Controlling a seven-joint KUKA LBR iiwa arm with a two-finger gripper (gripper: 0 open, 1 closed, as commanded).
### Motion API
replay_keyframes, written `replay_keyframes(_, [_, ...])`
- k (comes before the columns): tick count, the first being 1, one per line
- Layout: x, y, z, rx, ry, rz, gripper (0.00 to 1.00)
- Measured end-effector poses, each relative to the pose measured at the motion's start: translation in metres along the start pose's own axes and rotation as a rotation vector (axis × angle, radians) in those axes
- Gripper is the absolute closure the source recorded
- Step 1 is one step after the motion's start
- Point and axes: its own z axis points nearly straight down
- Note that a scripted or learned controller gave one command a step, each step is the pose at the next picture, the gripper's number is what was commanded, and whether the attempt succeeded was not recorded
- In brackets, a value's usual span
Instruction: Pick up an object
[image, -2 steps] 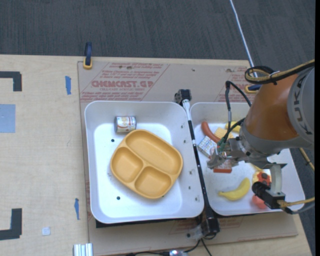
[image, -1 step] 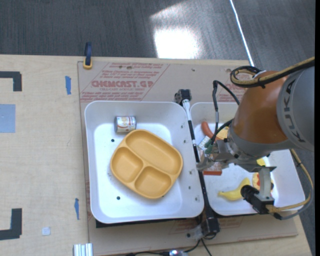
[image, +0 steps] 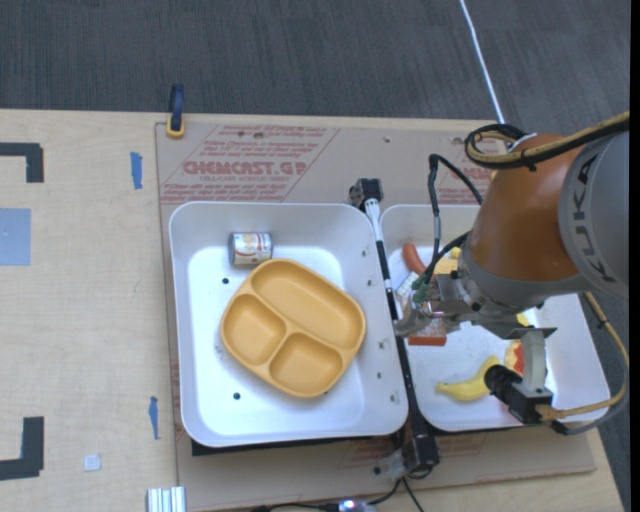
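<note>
Working low at the left side of the right bin (image: 590, 330), close by the wall it shares with the left bin (image: 190, 300), with the jaws tucked under the arm (image: 530, 230) and its orange band. Not seeing enough of the jaws to tell how far open they are, and not seeing anything between them, so counting nothing as held. Hovering over or touching a small red piece (image: 427, 341) just beneath; cannot tell which. Lying close around it: an orange stick (image: 413, 258) toward the far wall and a banana (image: 462, 386) nearer the front, both apart from the red piece. Judging the step in hand as closing in on a pick, probably of the red piece. Doing it well likely meaning centring over the piece, keeping off the bin wall to avoid catching on it, coming down straight, closing only once the piece is sitting between the jaws, then lifting slowly and checking that it is coming up too. Sitting well apart in the left bin: a yellow plate (image: 292, 327) with three compartments, and a small can (image: 250, 247) lying on its side just beyond the plate's far rim. Carrying both bins: the bench (image: 80, 300).
</note>
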Motion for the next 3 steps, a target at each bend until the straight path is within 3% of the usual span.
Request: replay_keyframes(3, [0.001,0.004,-0.03,-0.009,0.0,-0.003,1.0])
